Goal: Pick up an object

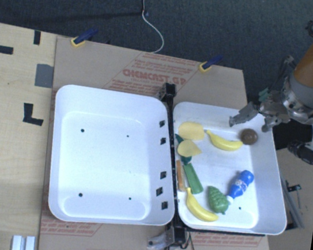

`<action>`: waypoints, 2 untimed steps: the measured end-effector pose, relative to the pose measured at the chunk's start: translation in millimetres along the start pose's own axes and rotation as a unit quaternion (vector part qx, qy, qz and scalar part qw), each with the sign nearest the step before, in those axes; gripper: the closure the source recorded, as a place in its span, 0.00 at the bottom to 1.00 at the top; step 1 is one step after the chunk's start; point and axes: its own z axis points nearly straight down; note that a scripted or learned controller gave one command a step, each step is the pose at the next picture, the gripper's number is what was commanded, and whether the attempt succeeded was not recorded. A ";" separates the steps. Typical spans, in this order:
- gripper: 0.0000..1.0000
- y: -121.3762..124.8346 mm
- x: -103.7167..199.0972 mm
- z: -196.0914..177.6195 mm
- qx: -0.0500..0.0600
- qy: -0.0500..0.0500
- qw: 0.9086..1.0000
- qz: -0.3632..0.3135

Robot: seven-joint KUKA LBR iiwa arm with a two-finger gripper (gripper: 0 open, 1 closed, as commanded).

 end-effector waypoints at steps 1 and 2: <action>0.00 37.1 -4.1 100.1 0.002 0.000 1.000 -0.001; 0.00 -4.8 3.6 142.5 -0.008 -0.006 1.000 0.001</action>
